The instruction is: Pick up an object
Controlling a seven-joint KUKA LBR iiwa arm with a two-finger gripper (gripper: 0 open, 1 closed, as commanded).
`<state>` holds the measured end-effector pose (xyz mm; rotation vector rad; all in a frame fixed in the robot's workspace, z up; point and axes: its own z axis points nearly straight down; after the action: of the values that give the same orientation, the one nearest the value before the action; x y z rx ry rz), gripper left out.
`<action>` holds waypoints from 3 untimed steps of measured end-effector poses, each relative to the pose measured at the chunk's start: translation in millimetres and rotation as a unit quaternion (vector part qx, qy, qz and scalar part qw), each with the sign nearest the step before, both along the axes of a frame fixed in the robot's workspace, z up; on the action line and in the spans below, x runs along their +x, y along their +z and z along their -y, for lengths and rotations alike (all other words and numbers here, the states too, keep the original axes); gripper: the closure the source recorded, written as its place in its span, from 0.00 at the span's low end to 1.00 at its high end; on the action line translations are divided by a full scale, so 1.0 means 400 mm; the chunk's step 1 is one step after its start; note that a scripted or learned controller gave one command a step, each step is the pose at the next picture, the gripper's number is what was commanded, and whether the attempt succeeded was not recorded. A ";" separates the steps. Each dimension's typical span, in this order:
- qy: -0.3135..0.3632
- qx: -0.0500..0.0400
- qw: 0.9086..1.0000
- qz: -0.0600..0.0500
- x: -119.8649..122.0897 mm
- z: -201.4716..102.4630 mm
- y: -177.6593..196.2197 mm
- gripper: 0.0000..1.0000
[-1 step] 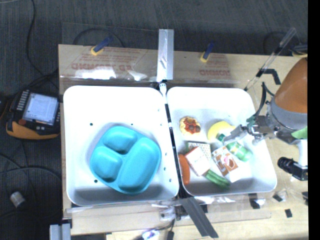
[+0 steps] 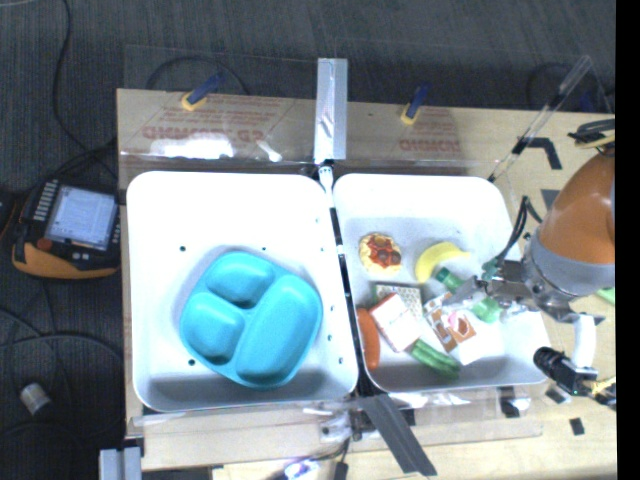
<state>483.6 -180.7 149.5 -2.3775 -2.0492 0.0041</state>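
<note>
In the camera view, the gripper (image 2: 478, 290) is low in the right bin (image 2: 420, 193), among the objects. Whether it is closed cannot be told. A yellow object (image 2: 440, 260) lies just beside it, a white packet (image 2: 458, 330) close below. Nothing looks lifted yet; the grasp and the lift remain.

Yellow round object (image 2: 441, 260), red-topped pastry (image 2: 381, 253), packets (image 2: 398, 320) clustered in right bin (image 2: 420, 193).

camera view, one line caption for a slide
KUKA arm's gripper over cluttered right bin; blue tray in left bin.
</note>
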 end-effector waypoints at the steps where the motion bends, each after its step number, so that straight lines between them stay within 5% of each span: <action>1: 0.055 -0.002 0.998 0.010 0.125 0.064 -0.057 0.00; 2: 0.223 -0.008 0.974 0.022 0.096 0.091 -0.077 0.00; 3: 0.203 -0.013 0.979 0.027 0.177 -0.092 -0.096 0.00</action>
<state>554.4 -143.9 111.1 -1.9469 -2.5327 -0.0322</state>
